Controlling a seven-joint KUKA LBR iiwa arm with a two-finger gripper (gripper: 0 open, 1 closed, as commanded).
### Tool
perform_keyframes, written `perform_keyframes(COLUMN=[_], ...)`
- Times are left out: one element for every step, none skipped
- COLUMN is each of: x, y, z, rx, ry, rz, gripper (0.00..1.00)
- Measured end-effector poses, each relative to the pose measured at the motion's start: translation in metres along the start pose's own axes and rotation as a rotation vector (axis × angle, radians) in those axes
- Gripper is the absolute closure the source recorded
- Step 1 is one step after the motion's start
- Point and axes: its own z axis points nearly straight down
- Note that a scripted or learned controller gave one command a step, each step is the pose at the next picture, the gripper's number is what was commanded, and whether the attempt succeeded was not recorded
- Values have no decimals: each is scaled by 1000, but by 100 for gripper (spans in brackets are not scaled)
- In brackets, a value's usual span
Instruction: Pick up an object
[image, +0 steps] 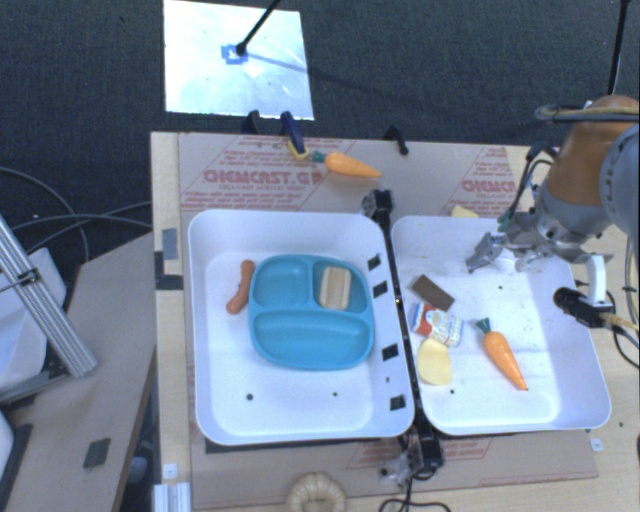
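While the gripper (492, 250) hovers at right of frame, its finger state unclear, a carrot (502, 358) lies below it in the right bin (585, 400), probably awaiting a pick.

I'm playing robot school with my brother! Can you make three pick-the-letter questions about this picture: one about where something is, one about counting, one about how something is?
1. Where is the blue plate?
A. left bin
B. right bin
C. on the floor

2. How many carrots can you see?
A. one
B. two
C. five

3. How is the sausage?
A. in the gripper
B. lying beside the plate
C. on top of a carrot

Answers:
1 A, it sits in the left bin.
2 B, one in the right bin, one above the bins.
3 B, it lies just left of the plate.
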Motion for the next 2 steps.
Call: perform_keyframes(x=[1,1], y=[1,2], z=[38,25], rx=[0,-7], ry=[0,-1], rz=[-2,-2], gripper=[0,100])
